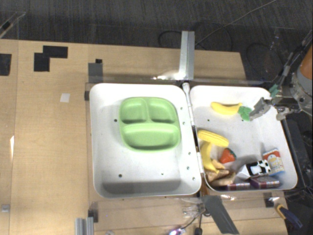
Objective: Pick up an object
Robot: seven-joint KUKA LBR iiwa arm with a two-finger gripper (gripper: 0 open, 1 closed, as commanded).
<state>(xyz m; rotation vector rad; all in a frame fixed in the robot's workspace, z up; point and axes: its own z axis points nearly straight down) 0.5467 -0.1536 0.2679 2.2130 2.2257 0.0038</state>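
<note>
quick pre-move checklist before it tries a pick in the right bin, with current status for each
1. Hand is over the right bin: ok, near its far right corner.
2. Target close to the hand: ok, the loose banana lies just left of it.
3. Banana free of clutter: ok, it lies apart from the pile along the near edge.
4. Nothing already held: cannot tell.
5. Green tray out of the way: ok, it sits in the left bin.
</note>
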